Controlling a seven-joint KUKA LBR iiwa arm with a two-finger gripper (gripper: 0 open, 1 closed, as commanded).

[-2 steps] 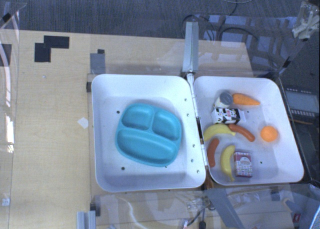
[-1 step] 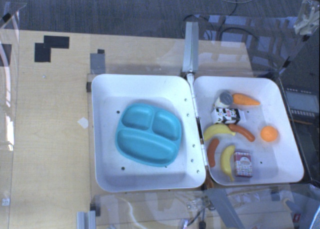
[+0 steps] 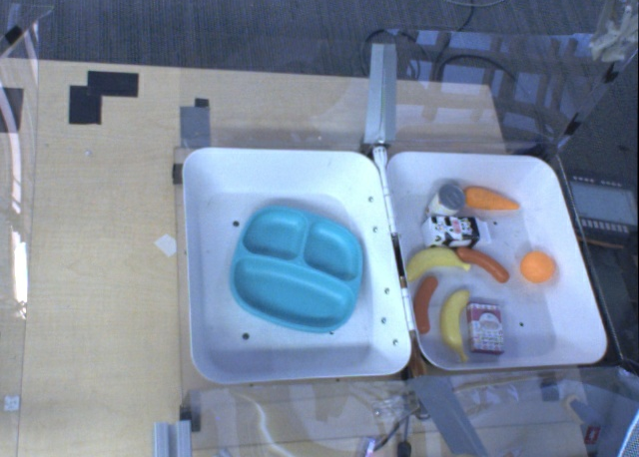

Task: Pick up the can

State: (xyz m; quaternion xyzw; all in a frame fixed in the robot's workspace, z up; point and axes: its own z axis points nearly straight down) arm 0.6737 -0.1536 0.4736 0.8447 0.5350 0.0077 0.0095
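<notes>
Overhead view of the desk (image 3: 110, 275) with two shallow white bins side by side. The left bin (image 3: 215, 345) holds a blue divided plate (image 3: 297, 267) with three compartments, lying flat near the bin's middle. The right bin (image 3: 569, 315) holds the loose items. The can (image 3: 451, 228), patterned in black and white with a grey end towards the far wall, lies in the far left part of this bin, close to the divider between the bins. An orange carrot (image 3: 491, 201) lies just beside the can's far right side. A yellow banana (image 3: 435, 263) lies against the can's near side, with a reddish sausage (image 3: 484, 264) just to its right. An orange fruit (image 3: 538, 267) sits apart towards the right wall. Nearer the front lie a second sausage (image 3: 424, 303), a second banana (image 3: 454, 323) and a small red box (image 3: 485, 329), close together. Whether the claw is open or closed cannot be told from this view.
</notes>
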